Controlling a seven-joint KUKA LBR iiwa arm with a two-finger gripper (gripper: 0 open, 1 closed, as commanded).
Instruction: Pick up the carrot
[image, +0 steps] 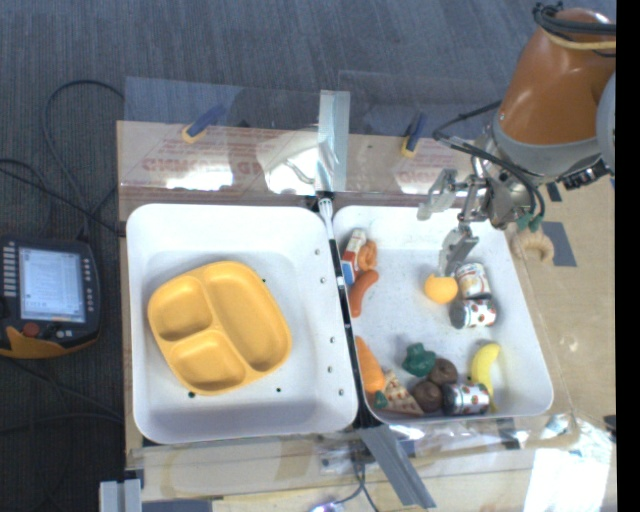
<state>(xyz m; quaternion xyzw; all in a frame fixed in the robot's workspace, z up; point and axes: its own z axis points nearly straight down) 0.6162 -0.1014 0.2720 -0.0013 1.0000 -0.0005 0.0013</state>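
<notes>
While hovering over the far right of the right bin (520, 330), gripper (458, 245) spread open, holding nothing. Carrot (369, 366) well apart, down-left against the dividing wall, long axis running near-to-far, tip toward the near edge.

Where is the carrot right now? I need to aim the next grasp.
The carrot lies in the right bin, against its left wall toward the front, just left of the green toy, well away from the gripper.
</notes>
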